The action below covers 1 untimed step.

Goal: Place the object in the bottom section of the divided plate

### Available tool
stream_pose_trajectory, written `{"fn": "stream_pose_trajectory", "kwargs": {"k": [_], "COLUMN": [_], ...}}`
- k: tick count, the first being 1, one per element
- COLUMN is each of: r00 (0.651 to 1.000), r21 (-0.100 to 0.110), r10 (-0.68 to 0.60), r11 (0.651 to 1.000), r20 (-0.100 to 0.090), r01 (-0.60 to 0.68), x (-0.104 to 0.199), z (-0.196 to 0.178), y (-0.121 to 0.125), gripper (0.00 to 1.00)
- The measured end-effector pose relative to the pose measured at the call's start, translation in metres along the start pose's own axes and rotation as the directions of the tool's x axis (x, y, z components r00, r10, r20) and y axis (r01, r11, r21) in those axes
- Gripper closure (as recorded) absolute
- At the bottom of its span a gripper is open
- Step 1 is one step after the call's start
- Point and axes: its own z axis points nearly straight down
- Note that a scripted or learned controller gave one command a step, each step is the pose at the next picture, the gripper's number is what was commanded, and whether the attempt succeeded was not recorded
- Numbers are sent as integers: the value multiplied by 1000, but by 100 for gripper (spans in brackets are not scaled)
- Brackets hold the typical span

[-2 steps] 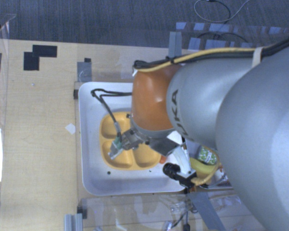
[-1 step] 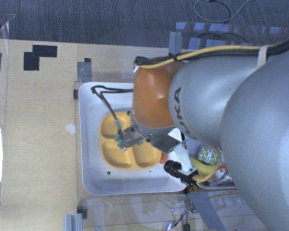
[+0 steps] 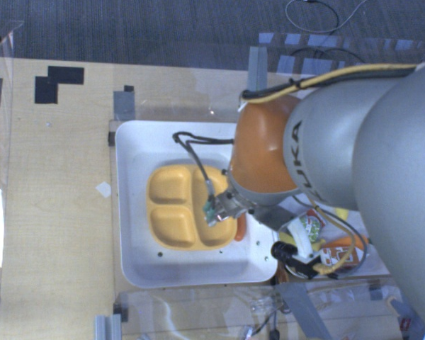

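Camera view. Gripper (image 3: pixel 216 211): over the right part of the divided plate (image 3: pixel 171 190), which lies in the left white bin (image 3: pixel 138 211). You cannot tell the tool's state; the wrist hides it.

Object (image 3: pixel 240 227): a small orange-red piece, just off the plate's right rim, partly covered by the arm. Long axis appears to run top to bottom in this view; which end leads, you cannot tell.

Risk: it may land on the rim or bin floor, since it sits beside the plate rather than above a section.

Other bin (image 3: pixel 319 250): cluttered items nearby.
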Motion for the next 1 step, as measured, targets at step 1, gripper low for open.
{"fn": "stream_pose_trajectory", "kwargs": {"k": [1], "r00": [1000], "r21": [0], "r10": [0], "r11": [1000], "r20": [0], "r01": [0], "x": [0], "z": [0], "y": [0], "gripper": [0]}}
